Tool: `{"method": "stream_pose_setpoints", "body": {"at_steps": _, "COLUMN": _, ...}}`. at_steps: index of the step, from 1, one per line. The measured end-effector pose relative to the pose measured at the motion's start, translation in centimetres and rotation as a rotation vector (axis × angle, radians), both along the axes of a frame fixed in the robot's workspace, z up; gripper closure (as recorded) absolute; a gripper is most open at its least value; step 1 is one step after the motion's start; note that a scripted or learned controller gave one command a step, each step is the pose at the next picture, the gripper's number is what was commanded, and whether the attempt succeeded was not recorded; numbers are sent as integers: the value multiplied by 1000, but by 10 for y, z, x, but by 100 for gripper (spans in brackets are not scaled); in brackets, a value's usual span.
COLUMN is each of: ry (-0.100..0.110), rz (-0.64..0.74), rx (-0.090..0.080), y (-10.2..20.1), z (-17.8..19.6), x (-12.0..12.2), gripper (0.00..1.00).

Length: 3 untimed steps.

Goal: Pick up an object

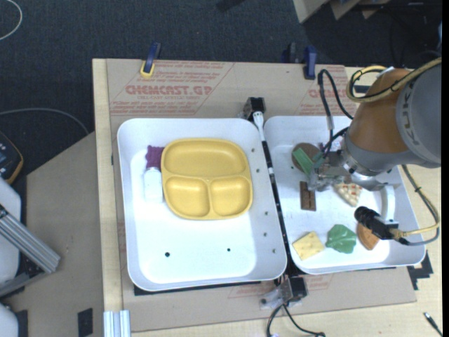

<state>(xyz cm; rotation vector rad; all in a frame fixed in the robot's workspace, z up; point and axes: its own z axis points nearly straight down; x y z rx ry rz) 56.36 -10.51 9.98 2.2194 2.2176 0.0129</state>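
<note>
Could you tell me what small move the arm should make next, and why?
Probably a short, straight descent. The end effector hovers low in the right shallow white bin, beside the green and brown round toy and just above the dark brown rectangular bar. Nothing visibly sits in its grip, so lowering onto the bar seems the likeliest pick.

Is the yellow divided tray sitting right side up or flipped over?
Right side up. The yellow tray in the left bin shows its three hollow compartments facing up, with nothing in them.
</note>
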Motion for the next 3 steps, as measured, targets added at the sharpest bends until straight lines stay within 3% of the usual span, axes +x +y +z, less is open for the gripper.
{"method": "stream_pose_setpoints", "body": {"at_steps": 2, "ry": 1, "rz": 1, "rx": -5, "y": 1, "z": 109, "x": -15, "gripper": 100}}
{"method": "stream_pose_setpoints", "body": {"at_steps": 3, "ry": 3, "rz": 1, "rx": -4, "y": 1, "z": 126, "x": -13, "gripper": 100}}
